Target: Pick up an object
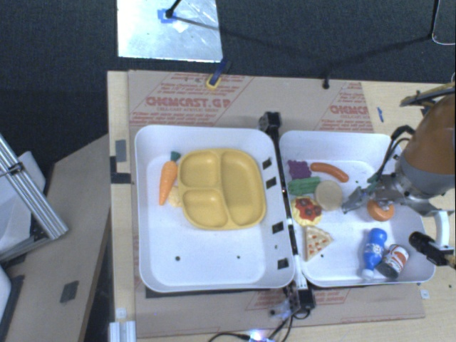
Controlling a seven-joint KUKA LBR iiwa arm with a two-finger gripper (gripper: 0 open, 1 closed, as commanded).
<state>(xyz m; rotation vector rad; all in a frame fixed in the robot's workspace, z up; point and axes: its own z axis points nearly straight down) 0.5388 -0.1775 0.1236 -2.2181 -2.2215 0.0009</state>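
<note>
Orange piece beside jaws.

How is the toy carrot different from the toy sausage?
The carrot lies in the left bin, beside the yellow plate; the sausage lies in the right bin among other toy foods. The carrot is orange with a green top and tapers to a point; the sausage is reddish with rounded ends. The carrot points nearly up-down in the view, the sausage lies more sideways. Both are small, long play foods.
</note>
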